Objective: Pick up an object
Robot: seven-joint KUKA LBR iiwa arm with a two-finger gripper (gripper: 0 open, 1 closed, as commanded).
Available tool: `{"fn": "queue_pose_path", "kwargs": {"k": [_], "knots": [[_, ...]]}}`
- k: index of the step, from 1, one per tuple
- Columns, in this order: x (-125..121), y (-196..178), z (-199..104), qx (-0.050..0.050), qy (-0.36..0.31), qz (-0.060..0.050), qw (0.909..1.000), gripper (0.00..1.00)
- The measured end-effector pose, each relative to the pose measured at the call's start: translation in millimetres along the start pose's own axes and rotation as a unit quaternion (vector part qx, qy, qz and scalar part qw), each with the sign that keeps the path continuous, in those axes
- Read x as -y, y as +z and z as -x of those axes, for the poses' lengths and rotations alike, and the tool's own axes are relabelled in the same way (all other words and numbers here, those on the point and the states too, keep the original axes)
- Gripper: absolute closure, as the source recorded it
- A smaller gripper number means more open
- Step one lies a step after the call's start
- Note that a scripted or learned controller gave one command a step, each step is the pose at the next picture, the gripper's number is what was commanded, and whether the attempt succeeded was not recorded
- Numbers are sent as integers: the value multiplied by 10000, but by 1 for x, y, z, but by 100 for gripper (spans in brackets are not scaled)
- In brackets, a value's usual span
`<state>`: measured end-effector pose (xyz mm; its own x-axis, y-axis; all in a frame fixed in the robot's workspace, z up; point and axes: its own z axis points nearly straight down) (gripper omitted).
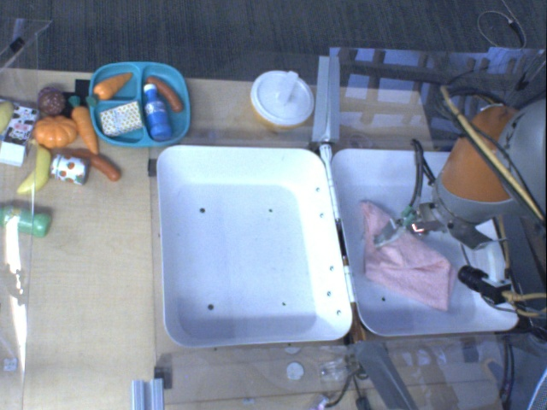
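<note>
Now the hand (400,227) hovers over the soft, light crumpled pink cloth (403,263); grip unclear; pinch its twelve-o'clock fold.

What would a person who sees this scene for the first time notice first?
The crumpled pink cloth in the right white bin catches the eye, with the grey arm's pincer low over its upper edge. Next comes the bright teal divided plate of toy food at the far left of the wooden bench.

cloth (402,259) sits in the right bin (376,314); end effector (402,229) right over it; divided plate (175,88) behind the left bin (248,323)
</note>
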<state>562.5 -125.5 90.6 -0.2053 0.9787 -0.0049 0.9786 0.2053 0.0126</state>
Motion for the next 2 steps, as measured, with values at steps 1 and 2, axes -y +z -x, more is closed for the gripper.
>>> {"fn": "queue_pose_path", "kwargs": {"k": [1,2], "knots": [[-66,1,-23,-6,216,12,9998,0],[9,0,16,5,814,-3,9967,0]]}}
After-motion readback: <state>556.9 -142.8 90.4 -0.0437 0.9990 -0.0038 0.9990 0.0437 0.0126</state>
